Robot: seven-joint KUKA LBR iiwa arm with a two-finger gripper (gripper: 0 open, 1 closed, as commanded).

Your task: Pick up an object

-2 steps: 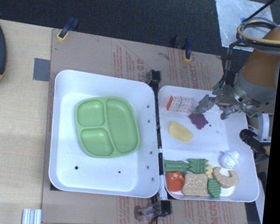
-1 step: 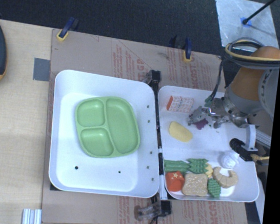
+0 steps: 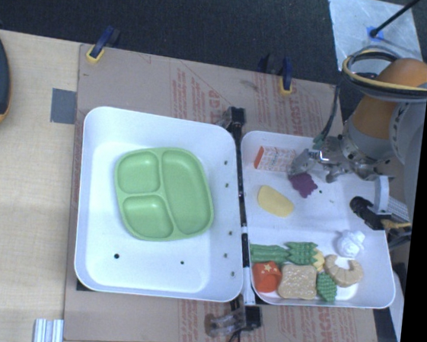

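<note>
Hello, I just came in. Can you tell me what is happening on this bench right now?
A grey robot arm reaches in from the right, and its gripper is low in the right bin, just above a small purple object. Whether it grips it cannot be told. A yellow piece lies nearby, with more toy food along the near edge. The left bin holds a green divided plate.

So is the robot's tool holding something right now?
Tool: over the right bin, right at the purple piece; cannot be told whether it grips it.
</note>
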